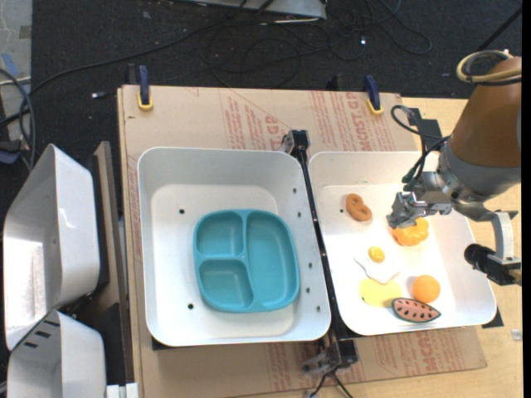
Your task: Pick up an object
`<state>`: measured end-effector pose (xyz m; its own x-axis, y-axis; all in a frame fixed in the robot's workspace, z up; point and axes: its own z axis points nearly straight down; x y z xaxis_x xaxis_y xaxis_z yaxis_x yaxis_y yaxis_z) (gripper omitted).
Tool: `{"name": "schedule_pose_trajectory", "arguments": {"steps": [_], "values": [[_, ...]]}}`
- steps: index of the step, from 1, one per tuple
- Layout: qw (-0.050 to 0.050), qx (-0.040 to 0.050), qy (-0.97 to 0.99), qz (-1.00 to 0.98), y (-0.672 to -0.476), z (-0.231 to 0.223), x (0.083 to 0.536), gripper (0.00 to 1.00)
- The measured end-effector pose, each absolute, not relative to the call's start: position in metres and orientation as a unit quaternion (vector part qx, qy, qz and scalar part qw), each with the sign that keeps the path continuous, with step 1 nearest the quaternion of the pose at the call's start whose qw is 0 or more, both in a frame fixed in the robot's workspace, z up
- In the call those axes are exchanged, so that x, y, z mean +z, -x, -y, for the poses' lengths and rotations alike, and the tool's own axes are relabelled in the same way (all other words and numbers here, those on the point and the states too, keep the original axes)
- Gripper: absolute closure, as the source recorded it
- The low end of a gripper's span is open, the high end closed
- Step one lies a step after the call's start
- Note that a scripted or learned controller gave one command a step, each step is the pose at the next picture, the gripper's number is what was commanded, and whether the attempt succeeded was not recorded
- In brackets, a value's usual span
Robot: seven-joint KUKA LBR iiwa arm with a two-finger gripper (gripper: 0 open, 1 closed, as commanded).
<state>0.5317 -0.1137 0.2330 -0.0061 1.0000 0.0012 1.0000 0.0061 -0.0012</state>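
Left of frame, a teal divided tray [246, 259] sits alone in the left bin [158, 172]. Right of centre, toy foods spread across the right bin [477, 309], easy pickings. The gripper [406, 212] hangs over an orange piece [411, 233]; its opening I cannot tell.

A dark floor [75, 31] is seen around the bench, crossed by loose black cables [249, 52]. The bench top is covered by brown cardboard [249, 110], held by two clamps [144, 89] at its far edge. Even light is cast throughout.
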Motion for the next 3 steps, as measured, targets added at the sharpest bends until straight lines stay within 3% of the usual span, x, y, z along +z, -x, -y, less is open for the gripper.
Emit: {"name": "schedule_pose_trajectory", "arguments": {"steps": [3], "values": [[0.001,-0.0002,0.704,0.71,-0.516,-0.041,0.25,1.0]]}}
